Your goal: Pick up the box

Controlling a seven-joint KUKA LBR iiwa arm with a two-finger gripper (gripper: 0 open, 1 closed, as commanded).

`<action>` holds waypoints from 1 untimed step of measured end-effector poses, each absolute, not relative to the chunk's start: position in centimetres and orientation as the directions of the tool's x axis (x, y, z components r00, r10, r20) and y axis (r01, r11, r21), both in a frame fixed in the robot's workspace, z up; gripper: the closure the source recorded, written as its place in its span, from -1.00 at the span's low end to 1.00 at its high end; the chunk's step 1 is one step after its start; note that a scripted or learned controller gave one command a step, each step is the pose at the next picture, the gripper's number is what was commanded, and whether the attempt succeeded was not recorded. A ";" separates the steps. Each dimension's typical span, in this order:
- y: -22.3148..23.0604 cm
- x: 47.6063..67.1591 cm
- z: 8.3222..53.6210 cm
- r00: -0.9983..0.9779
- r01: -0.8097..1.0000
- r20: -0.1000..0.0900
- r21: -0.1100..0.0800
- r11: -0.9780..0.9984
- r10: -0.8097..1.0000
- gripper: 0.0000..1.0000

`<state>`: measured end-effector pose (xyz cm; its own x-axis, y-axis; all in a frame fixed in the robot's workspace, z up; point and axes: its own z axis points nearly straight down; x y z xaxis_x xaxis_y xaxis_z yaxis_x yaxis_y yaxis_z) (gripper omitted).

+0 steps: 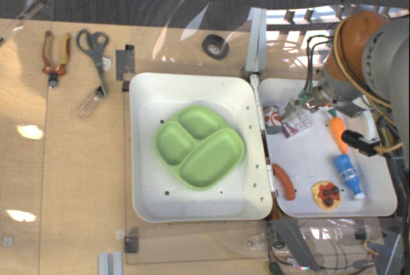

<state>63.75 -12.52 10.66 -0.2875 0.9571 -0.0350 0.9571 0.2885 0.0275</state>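
Toward the right bin's [384, 206] upper-left corner lies the box [296, 121], a small flat carton tilted so its long axis runs from lower left to upper right; its printing is too small to read. Just above it hangs the gripper [312, 100]; whether its jaws are parted or closed cannot be told. Sharing that bin are a carrot [337, 133], blue bottle [350, 175], sausage [284, 181] and small pizza [327, 195]. Occupying the left bin [144, 139] is a green divided plate [201, 146].
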 end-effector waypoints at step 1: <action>-12.5 63.1 10.6 -0.242 0.969 -0.035 0.041 0.244 0.970 -1.00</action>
<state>63.10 -12.52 10.63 -0.2423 0.9696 -0.0347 0.9690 0.2437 0.0408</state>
